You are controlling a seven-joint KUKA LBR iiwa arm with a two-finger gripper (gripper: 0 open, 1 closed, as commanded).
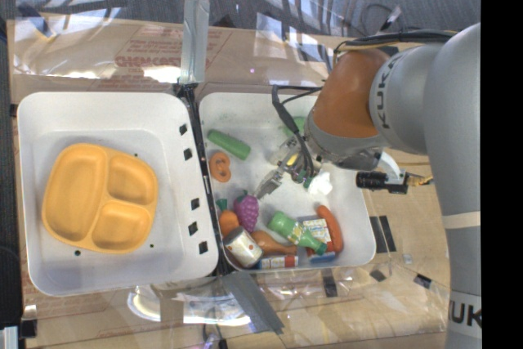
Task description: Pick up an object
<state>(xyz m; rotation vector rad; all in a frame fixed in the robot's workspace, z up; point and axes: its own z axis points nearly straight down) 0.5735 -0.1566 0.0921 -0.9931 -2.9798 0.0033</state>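
2 white bins sit side by side; the left bin (33, 176) holds a yellow divided plate (100, 196), and the right bin (359, 233) holds the clutter of toy food. Nothing looks lifted yet, so the pick itself remains to be done. The gripper (276, 178) hangs low over the right bin's middle, its fingers slightly parted with nothing between them. Nearest are the purple grapes (247, 211), just below and left of the tips, and the orange piece (220, 166) a little further left.
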